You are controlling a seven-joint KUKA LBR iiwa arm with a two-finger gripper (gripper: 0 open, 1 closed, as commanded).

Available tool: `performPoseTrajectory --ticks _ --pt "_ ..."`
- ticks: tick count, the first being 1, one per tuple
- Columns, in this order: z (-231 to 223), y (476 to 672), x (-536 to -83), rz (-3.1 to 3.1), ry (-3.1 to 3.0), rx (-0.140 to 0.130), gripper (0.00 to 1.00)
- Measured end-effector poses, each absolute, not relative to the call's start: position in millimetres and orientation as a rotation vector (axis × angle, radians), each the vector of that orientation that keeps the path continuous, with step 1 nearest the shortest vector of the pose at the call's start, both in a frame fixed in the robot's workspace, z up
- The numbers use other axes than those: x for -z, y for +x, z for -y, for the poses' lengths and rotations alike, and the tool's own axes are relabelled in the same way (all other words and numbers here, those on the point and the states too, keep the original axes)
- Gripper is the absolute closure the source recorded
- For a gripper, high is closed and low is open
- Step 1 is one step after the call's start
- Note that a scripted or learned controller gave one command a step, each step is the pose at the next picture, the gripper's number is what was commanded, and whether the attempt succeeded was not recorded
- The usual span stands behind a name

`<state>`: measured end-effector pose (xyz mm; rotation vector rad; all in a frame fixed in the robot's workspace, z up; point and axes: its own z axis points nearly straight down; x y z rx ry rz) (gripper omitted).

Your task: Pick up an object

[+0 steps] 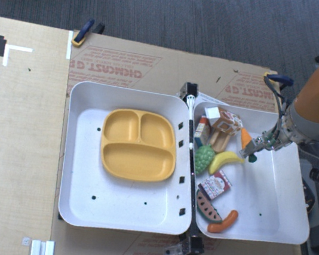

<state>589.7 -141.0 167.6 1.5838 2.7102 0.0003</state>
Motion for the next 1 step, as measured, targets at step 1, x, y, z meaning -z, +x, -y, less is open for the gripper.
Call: performPoseTrajectory --ticks 1 --pt "75.7 606.0 -192.6 -2.973 1.003 0.0 1.0"
